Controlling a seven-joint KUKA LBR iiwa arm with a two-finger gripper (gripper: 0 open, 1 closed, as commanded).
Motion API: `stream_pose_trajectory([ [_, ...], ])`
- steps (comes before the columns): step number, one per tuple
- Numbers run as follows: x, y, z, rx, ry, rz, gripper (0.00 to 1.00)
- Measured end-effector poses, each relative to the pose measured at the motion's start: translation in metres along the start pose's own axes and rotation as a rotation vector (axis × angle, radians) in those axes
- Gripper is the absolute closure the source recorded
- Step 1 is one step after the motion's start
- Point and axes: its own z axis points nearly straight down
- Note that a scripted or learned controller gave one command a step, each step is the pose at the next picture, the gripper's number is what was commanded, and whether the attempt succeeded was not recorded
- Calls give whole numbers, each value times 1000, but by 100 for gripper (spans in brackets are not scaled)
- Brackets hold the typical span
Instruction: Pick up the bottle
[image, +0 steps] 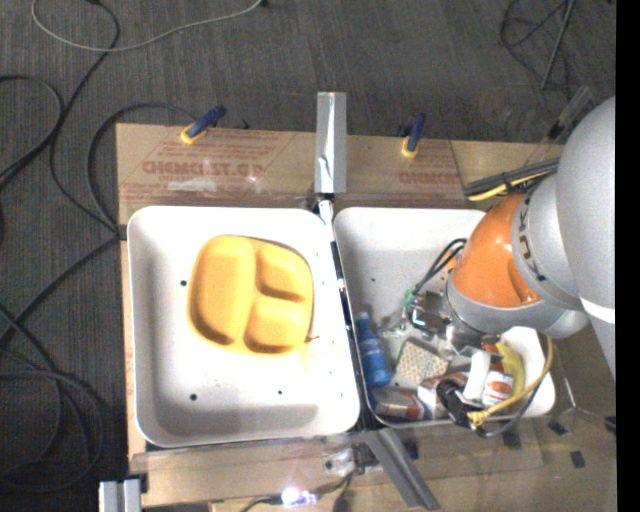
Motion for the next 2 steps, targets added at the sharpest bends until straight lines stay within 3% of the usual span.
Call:
stream_pose_trajectory([
  [1, 1, 0, -8, 6, 2, -1, 100],
  [2, 84, -10, -168, 21, -5, 2, 100],
])
